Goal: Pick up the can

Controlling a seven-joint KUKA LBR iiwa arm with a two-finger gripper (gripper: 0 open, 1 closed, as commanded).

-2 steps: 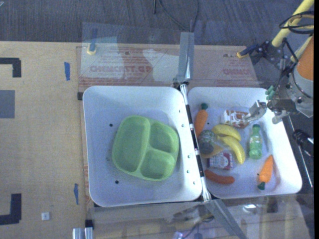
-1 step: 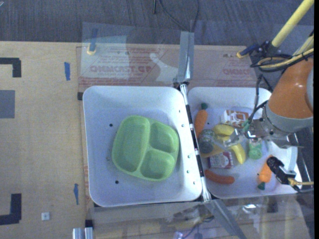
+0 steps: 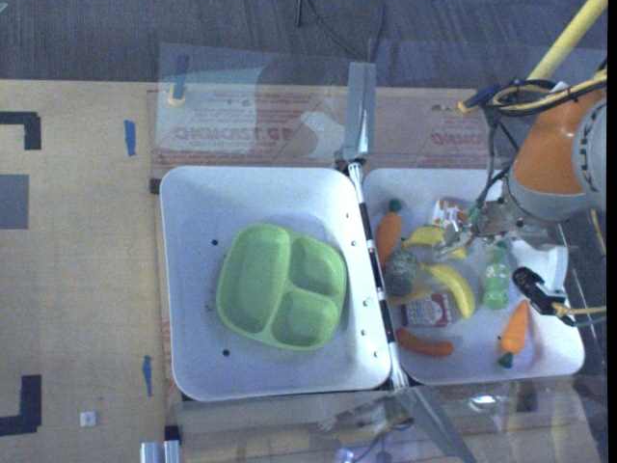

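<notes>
Red and white marked the label of the small can [image 3: 427,310], which lay on its side in the right-hand shallow white bin [image 3: 569,355], towards that bin's near left part. We saw the two-finger gripper [image 3: 459,235] of the grey arm with the orange band [image 3: 551,167] hanging further back in the same bin, above and to the right of the can and apart from it. Between them lay a curved yellow plastic banana [image 3: 455,289], whose lower end sat just beside the can's right side.

We could not tell whether the gripper was spread or pressed together, since its tip was a tangle of pale metal and cables over a yellow toy piece [image 3: 424,238]. The print on the can's label was too small to read, and its ends were hard to make out. A round grey-green object [image 3: 403,268] sat just behind the can, touching or nearly touching it; we could not tell which.

Around the can we also saw a red toy sausage [image 3: 424,344] just in front of it, an orange toy carrot [image 3: 388,233] by the bin's left wall, a translucent green bottle [image 3: 496,280] and a second orange carrot [image 3: 516,330] to the right. The left-hand white bin [image 3: 183,210] held a green divided plastic plate [image 3: 281,285], both bins resting on the tan surface [image 3: 77,287].
</notes>
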